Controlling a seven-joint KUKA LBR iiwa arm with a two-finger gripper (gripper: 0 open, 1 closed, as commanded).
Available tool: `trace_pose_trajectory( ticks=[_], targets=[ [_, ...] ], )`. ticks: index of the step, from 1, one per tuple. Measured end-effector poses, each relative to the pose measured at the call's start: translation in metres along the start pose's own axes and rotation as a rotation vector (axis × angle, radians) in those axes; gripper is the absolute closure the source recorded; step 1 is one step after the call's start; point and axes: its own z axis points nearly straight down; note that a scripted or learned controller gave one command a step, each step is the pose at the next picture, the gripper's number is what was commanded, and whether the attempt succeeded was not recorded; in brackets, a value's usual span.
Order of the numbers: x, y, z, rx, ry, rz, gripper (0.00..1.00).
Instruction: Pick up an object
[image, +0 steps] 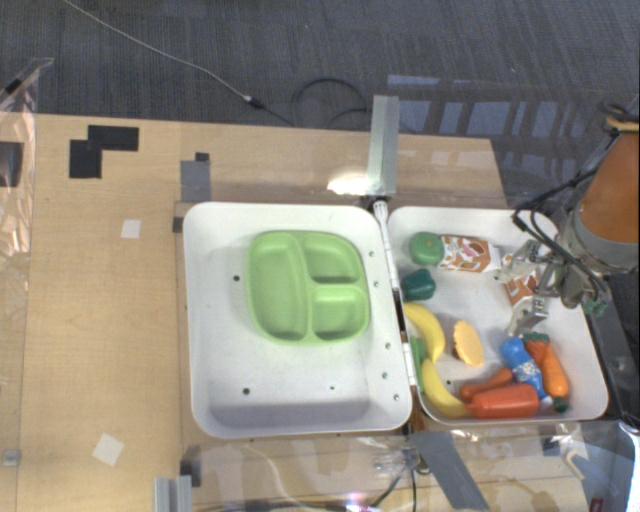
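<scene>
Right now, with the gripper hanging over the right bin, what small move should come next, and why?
Probably a short descent straight down. The gripper hangs over the right bin, just above the blue toy and the carrot, and nothing shows between its fingers. The toys are crowded there, so a slow drop onto one of them seems safest before closing.

Glossy green plastic tray, smooth white bins, pale wood bench
</scene>
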Motion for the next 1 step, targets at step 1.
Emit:
trace_pose_trajectory(
  ticks=[1],
  targets=[
    [0.0221, -0.0366, 0.0824, -0.001, -0.002, 0.104, 0.0]
  ],
)
